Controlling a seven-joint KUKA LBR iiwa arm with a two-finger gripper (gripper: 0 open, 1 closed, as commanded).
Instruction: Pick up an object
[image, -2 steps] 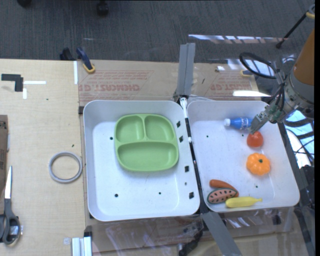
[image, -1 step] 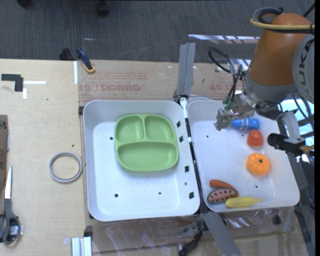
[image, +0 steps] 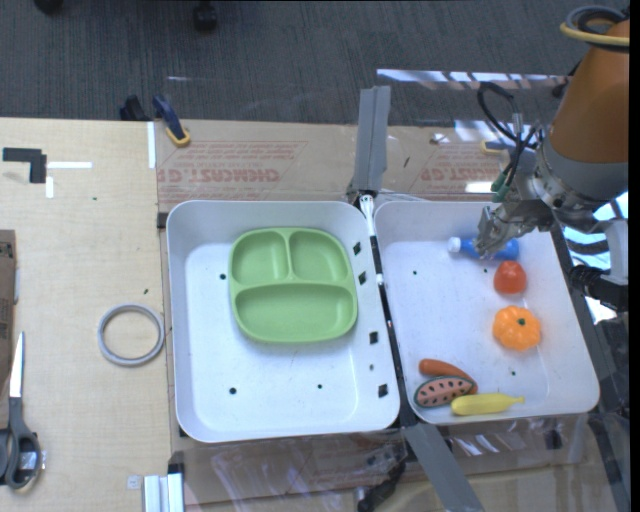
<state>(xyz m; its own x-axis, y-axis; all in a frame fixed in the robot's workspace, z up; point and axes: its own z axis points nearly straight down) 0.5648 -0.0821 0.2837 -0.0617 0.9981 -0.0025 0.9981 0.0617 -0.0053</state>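
Blue object (image: 483, 247), small, with a white end, lying in the right bin (image: 440, 330) directly under the fingers of the gripper (image: 490, 243), long axis roughly crosswise, white end pointing away toward the divider. Reach-and-grasp step apparently in hand; whether open or closed on it, impossible to tell. Next move, by judgement: firm closure across the short width, then a straight lift clear of the red tomato (image: 509, 278) just beside.
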